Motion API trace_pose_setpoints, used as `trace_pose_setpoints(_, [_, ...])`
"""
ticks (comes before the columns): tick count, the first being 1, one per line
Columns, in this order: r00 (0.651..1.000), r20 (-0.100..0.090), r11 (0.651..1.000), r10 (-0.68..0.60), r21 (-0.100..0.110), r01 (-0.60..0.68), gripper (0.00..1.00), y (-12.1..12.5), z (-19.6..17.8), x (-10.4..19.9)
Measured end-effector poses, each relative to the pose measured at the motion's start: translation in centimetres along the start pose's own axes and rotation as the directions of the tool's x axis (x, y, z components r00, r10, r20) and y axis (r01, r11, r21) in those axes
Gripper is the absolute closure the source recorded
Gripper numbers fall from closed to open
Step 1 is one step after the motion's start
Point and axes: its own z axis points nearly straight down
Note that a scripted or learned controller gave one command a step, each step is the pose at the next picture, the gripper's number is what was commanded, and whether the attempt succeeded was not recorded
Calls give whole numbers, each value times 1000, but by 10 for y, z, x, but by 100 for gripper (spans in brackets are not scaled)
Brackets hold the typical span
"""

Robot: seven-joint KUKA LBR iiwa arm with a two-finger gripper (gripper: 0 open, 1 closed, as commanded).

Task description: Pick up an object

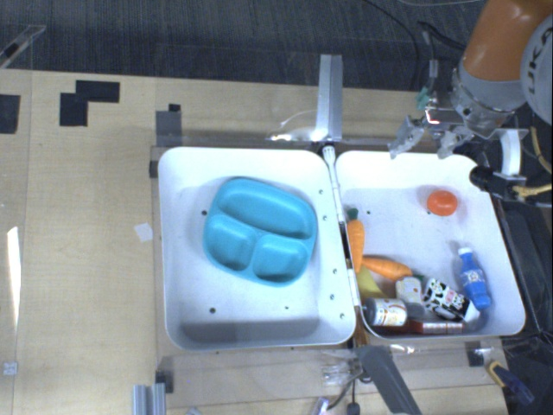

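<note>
Orange band [510,20] cut off above.

Both bins are white: the left bin [177,258] holds a sky-blue divided tray [257,229]. In the right bin [492,232] lie an orange-red ball [442,201], two orange carrots [355,242], a blue bottle [473,277] and a black-and-white cow-patterned block [446,298]. The surface [78,258] is pale wood, with black patches.
</note>
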Motion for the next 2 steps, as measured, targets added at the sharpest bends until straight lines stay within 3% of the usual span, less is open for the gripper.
trace_pose_setpoints(1, [1000,0,1000,0,0,0,0,0,0,0])
trace_pose_setpoints(2, [1000,0,1000,-14,2,14,0,-15,140,-41])
